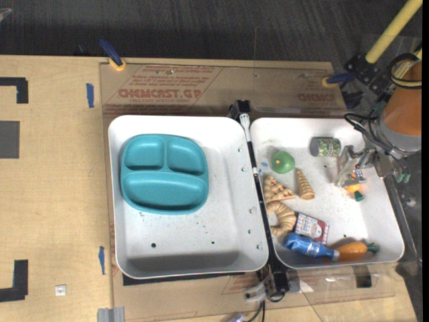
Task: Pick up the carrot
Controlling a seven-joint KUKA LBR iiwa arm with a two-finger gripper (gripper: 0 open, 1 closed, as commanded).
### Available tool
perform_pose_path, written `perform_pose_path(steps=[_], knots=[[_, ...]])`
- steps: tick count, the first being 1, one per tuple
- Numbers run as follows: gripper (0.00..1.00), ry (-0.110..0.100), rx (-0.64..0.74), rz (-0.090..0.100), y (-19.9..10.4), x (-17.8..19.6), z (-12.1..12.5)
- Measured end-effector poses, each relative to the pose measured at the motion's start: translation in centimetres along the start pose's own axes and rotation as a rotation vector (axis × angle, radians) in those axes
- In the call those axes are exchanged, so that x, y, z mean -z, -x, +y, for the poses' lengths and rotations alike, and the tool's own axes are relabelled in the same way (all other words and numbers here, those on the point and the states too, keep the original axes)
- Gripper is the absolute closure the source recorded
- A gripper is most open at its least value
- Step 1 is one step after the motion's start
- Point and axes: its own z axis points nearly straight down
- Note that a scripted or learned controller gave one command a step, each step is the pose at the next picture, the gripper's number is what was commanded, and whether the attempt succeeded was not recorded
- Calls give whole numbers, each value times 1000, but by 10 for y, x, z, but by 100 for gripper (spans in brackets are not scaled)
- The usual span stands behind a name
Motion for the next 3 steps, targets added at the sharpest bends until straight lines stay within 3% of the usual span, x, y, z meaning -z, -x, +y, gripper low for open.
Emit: perform_pose_path(steps=[1, 2, 3], knots=[[0, 1, 0, 2, -1, -1, 0], [0, 2, -302, 16, -5, -15, 1], [100, -1, -301, 2, 0, 0, 0]])
